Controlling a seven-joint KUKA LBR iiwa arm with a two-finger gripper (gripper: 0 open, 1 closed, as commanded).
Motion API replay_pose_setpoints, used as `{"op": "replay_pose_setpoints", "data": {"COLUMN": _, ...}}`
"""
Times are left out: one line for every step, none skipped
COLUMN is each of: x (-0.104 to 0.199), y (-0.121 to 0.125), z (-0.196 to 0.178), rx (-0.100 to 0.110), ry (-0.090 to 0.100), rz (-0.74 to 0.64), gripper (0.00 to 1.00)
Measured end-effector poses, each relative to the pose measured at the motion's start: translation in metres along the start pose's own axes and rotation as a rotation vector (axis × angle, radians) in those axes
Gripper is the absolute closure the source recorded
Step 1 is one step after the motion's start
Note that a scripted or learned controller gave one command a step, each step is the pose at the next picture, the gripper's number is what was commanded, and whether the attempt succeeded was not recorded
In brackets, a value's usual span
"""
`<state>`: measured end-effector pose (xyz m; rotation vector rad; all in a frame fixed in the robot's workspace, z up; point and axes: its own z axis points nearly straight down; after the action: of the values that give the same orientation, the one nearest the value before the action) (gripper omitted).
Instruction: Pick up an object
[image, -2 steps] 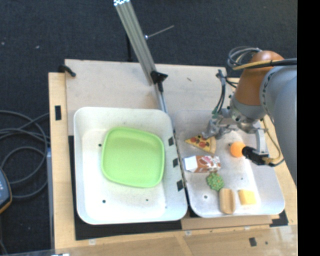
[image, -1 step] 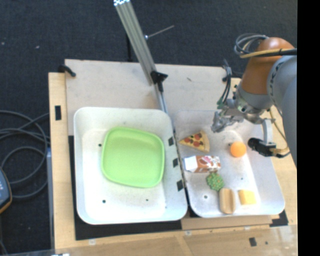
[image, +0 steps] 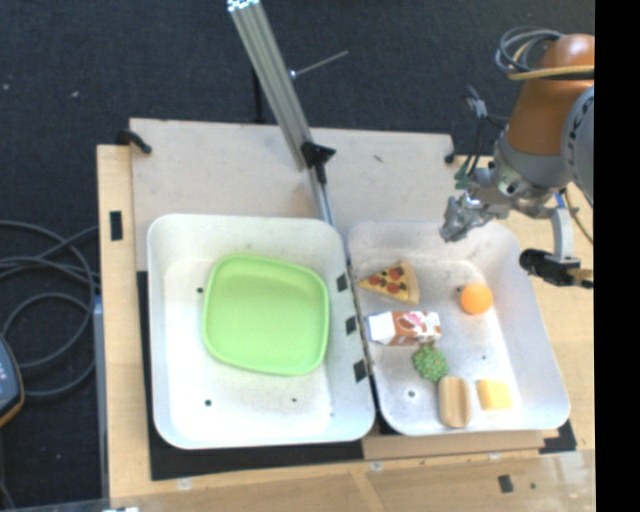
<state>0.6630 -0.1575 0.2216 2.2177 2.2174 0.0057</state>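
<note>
Camera view has me reaching in from the right, with my gripper hanging over the far rim of the right bin; from this slant I cannot tell how my claw is set, and nothing shows in it. I judge this to be the approach step, with no object chosen by contact yet. The candidates all lie in the right bin: a toy pizza slice nearest me, an orange ball just beyond it toward the right wall, a small white and red carton near the bin's left wall, a green broccoli piece below that, then a hot dog bun and a yellow block side by side at the near end. The left bin bears a green square plate. My next move calls for coming down over one item, likely the pizza slice or the ball, centred well enough to close on it without nudging its neighbours. The carton's print is too small to read.
</note>
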Motion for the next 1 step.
{"op": "replay_pose_setpoints", "data": {"x": 0.0040, "y": -0.0076, "z": -0.0516, "rx": 0.001, "ry": 0.000, "rz": 0.000, "gripper": 1.00}}
